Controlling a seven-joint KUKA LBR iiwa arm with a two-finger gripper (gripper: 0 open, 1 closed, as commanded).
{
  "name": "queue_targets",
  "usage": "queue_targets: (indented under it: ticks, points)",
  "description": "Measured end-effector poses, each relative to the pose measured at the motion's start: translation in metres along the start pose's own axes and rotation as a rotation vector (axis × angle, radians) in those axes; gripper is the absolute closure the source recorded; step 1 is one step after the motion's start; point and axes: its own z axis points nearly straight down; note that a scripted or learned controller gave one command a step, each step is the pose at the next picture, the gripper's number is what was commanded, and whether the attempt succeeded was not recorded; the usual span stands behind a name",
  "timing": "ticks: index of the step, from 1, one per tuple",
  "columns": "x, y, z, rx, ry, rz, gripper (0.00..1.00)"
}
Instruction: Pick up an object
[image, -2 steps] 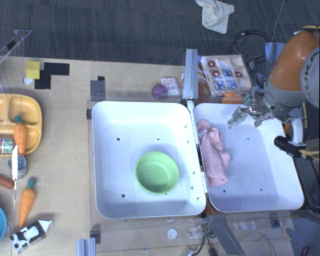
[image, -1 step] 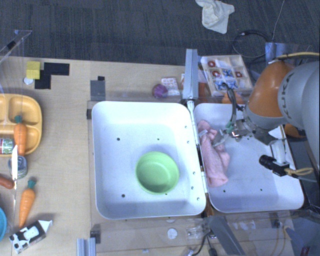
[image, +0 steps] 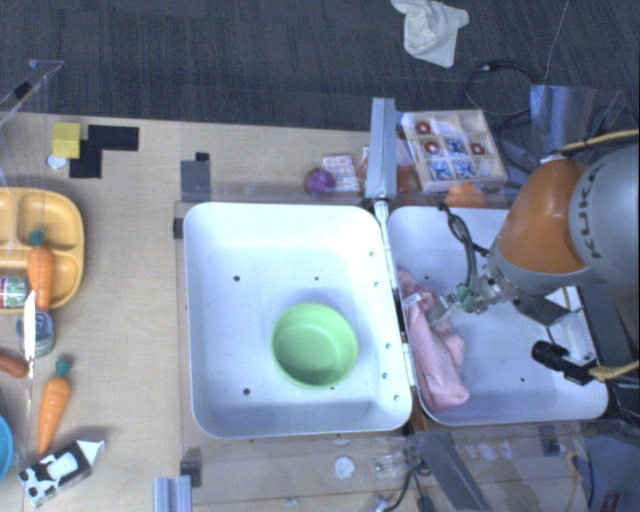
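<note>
A pink cloth lies crumpled along the left side of the right bin. A green bowl sits upright in the left bin, toward its front. My gripper hangs over the right bin at the cloth's upper edge, reaching in from the right under the grey arm and its orange band. Whether it touches the cloth is unclear.
A yellow divided tray with toy food and loose carrots lie on the bench at far left. A box of tiles and small items sit behind the bins. A metal divider stands between the bins at the back.
</note>
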Motion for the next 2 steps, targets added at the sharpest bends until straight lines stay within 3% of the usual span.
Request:
queue_targets:
  ticks: [1, 2]
  points:
    - [0.017, -0.066, -0.067, 0.017, 0.008, 0.160, 0.00]
    - [0.022, -0.053, 0.000, 0.008, 0.005, -0.033, 0.00]
